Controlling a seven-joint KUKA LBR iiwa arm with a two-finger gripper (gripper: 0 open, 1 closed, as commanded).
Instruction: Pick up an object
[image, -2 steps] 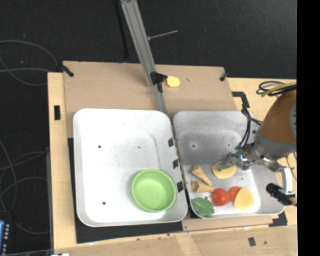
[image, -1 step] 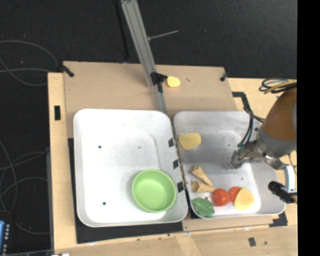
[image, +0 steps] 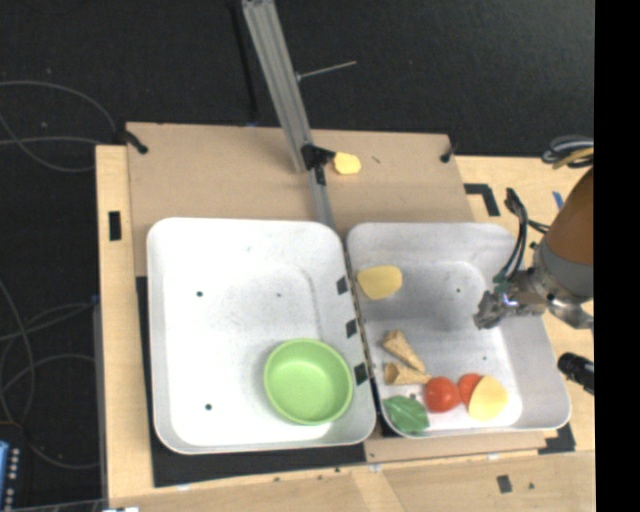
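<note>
Objects (image: 440, 393) apparently below-left of pincer (image: 490, 310)

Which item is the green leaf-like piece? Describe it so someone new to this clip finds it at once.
Look at the right bin, the one nearer the gripper. Along its near edge lies a row of small items; the green piece is the leftmost, by the bin's near left corner. It is flat and dark green, next to a red tomato and unlike the round pale green bowl in the left bin.
</note>
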